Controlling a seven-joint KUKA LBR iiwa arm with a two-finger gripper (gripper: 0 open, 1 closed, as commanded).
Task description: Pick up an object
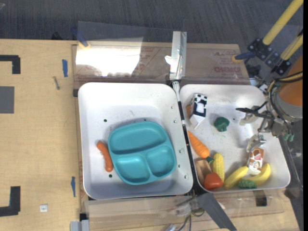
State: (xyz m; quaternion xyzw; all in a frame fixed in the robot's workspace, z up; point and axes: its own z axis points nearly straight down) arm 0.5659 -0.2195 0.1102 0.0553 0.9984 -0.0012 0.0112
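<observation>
Bananas (250, 173), curved glossy plastic, lie beside a ridged corn cob (218, 164).

A robotics lab: two shallow white plastic bins (91, 100) sit on a plywood bench (33, 129) marked with black tape, toy plastic food (217, 166) fills one, and yellow rig struts (284, 16) stand beside grey carpet.

Fixed overhead camera, slanted down, both bins (91, 129)
</observation>
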